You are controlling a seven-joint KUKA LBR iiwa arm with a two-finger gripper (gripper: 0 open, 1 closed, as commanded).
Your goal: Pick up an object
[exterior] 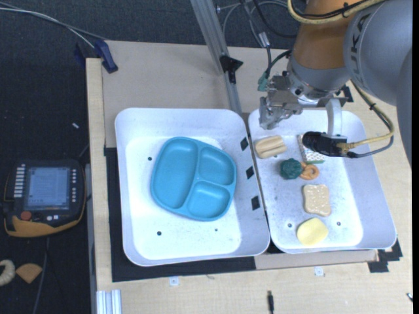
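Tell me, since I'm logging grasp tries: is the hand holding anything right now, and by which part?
Nothing is held. The hand hangs above the right bin's far end, just beyond the tan bread roll, with no object between its fingers.

We're not making out any readable text, labels, brands or numbers anywhere. The lit screen of the grey-and-orange handheld pendant [44,193] left of the bench is showing blurred content, too small for us to read.

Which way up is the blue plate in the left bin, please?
Right way up: the blue plate shows its three hollow compartments facing up.
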